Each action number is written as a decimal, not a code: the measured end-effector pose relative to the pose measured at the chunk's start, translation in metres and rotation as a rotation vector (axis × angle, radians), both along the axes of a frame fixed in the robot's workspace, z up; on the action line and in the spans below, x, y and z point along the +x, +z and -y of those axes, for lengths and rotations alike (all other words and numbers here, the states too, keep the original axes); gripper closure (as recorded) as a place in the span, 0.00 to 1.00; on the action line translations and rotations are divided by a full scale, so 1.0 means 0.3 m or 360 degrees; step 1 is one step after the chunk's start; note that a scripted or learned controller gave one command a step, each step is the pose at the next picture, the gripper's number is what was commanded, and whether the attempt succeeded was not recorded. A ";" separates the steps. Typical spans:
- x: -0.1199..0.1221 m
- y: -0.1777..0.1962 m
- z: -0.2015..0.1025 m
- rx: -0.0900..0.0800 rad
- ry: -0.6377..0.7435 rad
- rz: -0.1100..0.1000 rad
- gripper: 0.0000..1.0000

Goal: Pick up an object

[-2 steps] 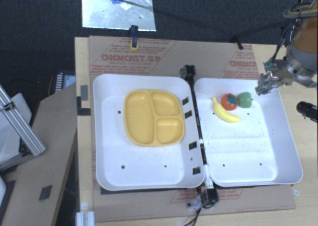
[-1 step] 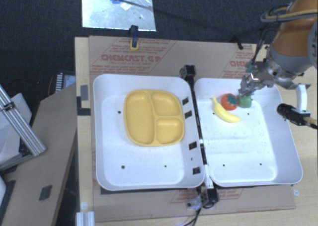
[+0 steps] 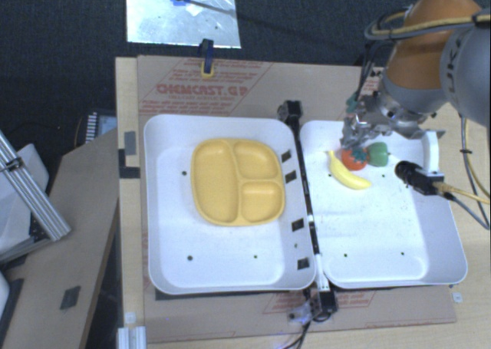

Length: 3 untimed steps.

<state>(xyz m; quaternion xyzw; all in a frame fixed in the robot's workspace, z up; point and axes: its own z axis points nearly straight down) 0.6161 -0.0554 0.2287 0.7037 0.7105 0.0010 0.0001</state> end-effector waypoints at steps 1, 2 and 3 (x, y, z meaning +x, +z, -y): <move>-0.035 0.029 -0.188 0.0000 -0.0001 -0.0001 1.00; -0.035 -0.006 -0.356 0.0000 0.0000 -0.0002 1.00; -0.064 0.027 -0.535 0.0000 0.0000 0.0000 1.00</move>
